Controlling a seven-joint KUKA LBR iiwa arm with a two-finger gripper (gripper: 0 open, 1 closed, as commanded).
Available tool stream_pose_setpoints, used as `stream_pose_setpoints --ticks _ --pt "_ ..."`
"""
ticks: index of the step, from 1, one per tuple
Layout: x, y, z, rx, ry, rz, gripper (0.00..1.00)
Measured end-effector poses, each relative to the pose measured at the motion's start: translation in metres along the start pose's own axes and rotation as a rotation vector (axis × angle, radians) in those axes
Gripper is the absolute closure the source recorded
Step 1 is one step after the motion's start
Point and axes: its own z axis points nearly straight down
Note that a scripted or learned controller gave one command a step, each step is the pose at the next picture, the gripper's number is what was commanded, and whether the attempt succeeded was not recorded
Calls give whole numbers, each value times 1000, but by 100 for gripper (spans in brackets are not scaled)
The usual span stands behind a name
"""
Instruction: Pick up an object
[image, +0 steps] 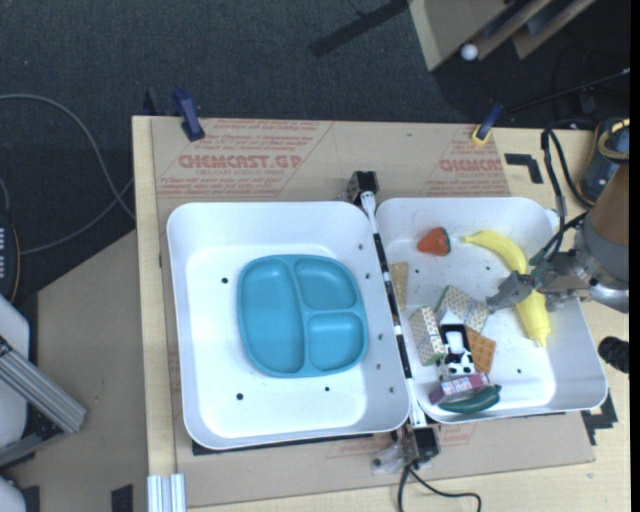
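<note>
**Two bins, one arm low over the right one**

Your arm (600, 265) comes in from the right edge, wrist angled down and leftward, so the gripper (510, 292) sits low inside the right bin (575, 375). Its dark fingers look spread a little, with nothing visibly between them; the tips lie right against the banana (515, 272), near its middle.

In the right bin you have the yellow banana curving from the upper middle down toward the right wall, a small red-orange strawberry-like piece (433, 241) just to its upper left, and a crowded heap in the lower left: a tan patterned packet (458, 303), a waffle-coloured piece (481, 349), a black-and-white toy (458, 360) and a green pepper-like item (473, 402) at the front wall. These touch and overlap; you cannot tell each apart cleanly.

The left bin (200, 380) holds a blue divided plate (300, 312), lying flat near its centre and clear of every wall.

For room, look at the bare white floor in the right bin's lower right corner and along its back wall. The two bins meet at a clamped seam in the middle of the worktop (260, 160).
</note>
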Motion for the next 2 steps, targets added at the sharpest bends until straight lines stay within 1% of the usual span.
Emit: stream_pose_setpoints --ticks 1,2 --pt "68 11 97 -5 0 -1 0" --pt "66 14 85 -15 -5 1 100"
